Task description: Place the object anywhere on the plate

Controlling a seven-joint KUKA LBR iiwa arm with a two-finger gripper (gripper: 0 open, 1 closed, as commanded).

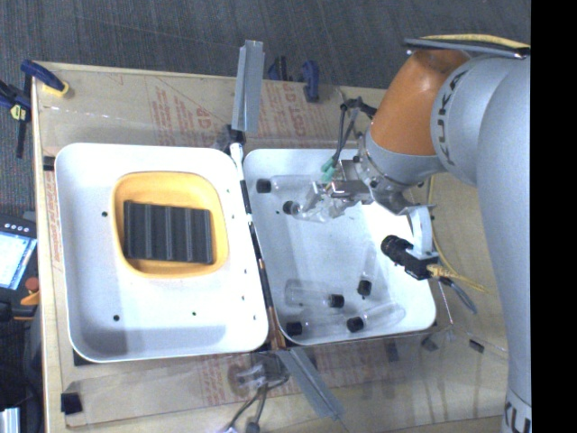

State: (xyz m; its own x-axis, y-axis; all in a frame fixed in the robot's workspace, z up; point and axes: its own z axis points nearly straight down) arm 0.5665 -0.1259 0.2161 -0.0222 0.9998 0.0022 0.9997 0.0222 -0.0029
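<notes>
A yellow plate (209,190) lies in the left white bin (90,314), and a dark ridged block (169,233) rests on it. Several clear plastic pieces with black caps lie in the right white bin (306,251): one (290,207) near the back, others (363,287) (354,323) near the front. My gripper (326,197) is down in the back part of the right bin, right beside the clear piece there. I see nothing clearly held in it.
The grey arm with its orange band (415,106) leans over the right bin's back right corner, with cables trailing off it. A metal divider (248,75) stands at the back between the bins. Blue clamps (43,78) grip the bench's edge.
</notes>
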